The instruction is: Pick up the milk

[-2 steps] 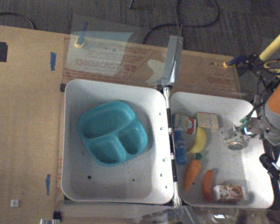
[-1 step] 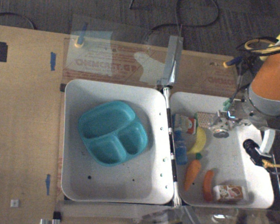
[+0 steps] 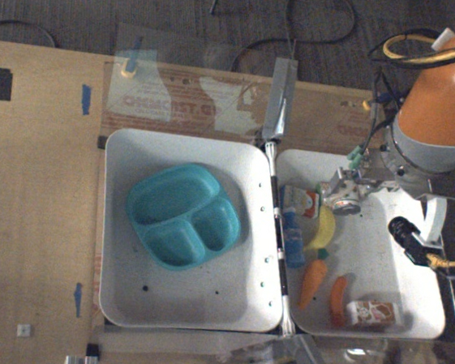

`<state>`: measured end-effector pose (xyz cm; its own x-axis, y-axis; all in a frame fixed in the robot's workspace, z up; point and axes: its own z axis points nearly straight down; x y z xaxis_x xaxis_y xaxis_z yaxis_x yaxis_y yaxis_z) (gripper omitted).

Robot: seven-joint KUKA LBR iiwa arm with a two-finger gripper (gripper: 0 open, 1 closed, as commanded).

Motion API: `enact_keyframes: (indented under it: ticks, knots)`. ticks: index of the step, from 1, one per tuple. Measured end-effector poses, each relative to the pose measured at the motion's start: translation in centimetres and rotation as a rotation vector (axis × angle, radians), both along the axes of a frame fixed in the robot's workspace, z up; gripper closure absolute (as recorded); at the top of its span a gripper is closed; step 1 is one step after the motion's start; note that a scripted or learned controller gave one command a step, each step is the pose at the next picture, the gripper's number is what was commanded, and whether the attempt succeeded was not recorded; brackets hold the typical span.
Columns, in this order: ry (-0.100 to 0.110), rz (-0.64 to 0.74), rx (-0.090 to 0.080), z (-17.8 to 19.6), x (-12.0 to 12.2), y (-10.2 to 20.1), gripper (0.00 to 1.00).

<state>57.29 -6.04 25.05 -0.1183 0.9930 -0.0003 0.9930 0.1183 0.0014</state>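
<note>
Milk carton (image 3: 300,201) label unreadable, pincer (image 3: 342,192) just beside it

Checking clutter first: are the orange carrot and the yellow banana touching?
Cannot tell. In the camera view the orange carrot's green top meets the yellow banana's lower tip, without a plain gap.

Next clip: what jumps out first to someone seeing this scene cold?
The teal divided plate lying alone in the left bin. Then the arm's orange band at upper right, with the gripper over the right bin, above a cluster of banana, carrot and cartons.
</note>
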Motion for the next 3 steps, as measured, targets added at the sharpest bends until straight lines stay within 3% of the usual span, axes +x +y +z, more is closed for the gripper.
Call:
enact_keyframes:
  ticks: [1,2,3]
  knots:
    - [0.006,-0.505,0.001,-6.4,-4.8,-1.8,1.00]
    - [0.002,-0.467,0.000,-3.1,1.1,3.2,1.00]
    - [0.001,-0.435,-0.001,-5.0,3.3,-6.1,1.00]
